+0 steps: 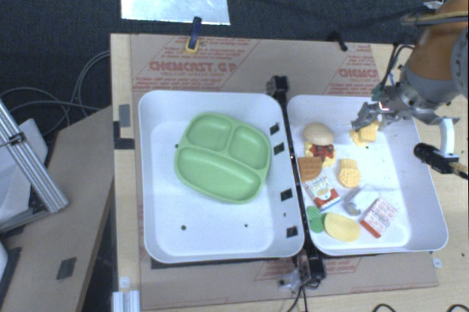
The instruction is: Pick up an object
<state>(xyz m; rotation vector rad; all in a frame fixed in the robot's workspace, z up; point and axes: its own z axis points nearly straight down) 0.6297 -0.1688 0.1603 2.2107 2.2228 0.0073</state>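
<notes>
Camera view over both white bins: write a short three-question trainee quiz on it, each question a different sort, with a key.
1. True or false: the green three-compartment plastic tray lies in the right white bin.
2. Which item lies nearest the two-finger gripper?
A. the yellow cheese-like wedge
B. the yellow oval toy
C. the red and white packet
3. Fill in: the tan toy bun lies in the ____ bin.

Key:
1. False; the tray lies in the left white bin.
2. A; the gripper is just above the wedge, and a grasp cannot be confirmed.
3. Right.
</notes>
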